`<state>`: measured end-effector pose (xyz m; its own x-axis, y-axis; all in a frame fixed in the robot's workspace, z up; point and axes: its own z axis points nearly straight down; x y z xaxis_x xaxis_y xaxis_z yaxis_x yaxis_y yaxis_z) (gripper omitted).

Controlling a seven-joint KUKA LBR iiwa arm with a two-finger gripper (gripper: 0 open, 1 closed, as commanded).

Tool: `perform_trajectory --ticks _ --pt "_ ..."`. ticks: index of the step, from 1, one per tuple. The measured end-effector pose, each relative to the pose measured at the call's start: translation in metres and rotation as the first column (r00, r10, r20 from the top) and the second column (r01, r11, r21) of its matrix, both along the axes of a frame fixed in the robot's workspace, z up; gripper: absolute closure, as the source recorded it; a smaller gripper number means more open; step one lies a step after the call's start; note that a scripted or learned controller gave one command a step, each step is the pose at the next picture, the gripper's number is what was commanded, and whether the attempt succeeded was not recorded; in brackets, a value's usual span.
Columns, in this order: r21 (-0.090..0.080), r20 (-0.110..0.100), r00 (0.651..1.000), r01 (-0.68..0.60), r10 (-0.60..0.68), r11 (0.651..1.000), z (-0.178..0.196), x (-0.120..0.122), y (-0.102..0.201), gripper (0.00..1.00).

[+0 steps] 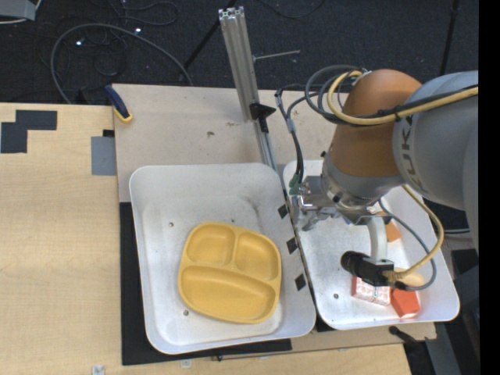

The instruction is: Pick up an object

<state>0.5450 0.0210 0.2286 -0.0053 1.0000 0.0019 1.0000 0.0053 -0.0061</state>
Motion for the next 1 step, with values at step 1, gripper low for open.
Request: perform_trajectory --ticks 1 --pt "0.000 0.001 1.000 -0.001 0.001 1.000 0.0037 -0.0125 0.0526 1.00"
